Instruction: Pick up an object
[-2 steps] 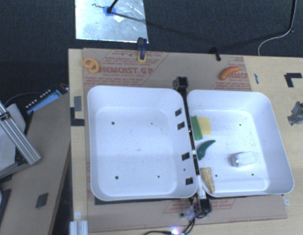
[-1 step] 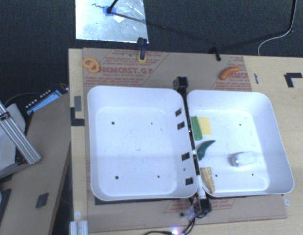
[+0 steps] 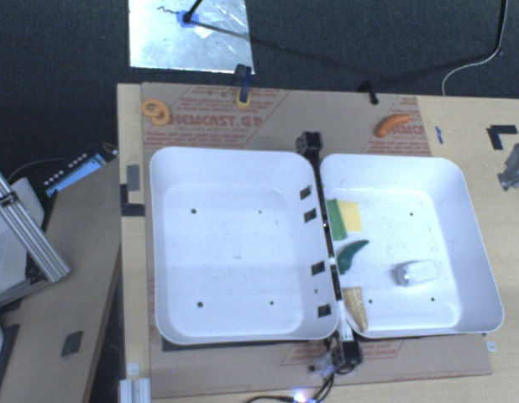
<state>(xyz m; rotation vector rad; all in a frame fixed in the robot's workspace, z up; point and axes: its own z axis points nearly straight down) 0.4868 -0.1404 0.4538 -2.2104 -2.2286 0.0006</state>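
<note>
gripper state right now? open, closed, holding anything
gripper: cannot be told; it sits at the view's right edge, outside the right bin.

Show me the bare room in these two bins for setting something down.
The left bin is bare wall to wall. In the right bin, free floor runs along the far and right walls. Crowded: the divider side, with yellow sponge, green piece, tan piece, clear object.

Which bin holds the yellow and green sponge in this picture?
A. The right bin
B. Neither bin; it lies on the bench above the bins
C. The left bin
A. The yellow and green sponge lies inside the right bin, close to its left wall, above the dark green curved object.
</note>
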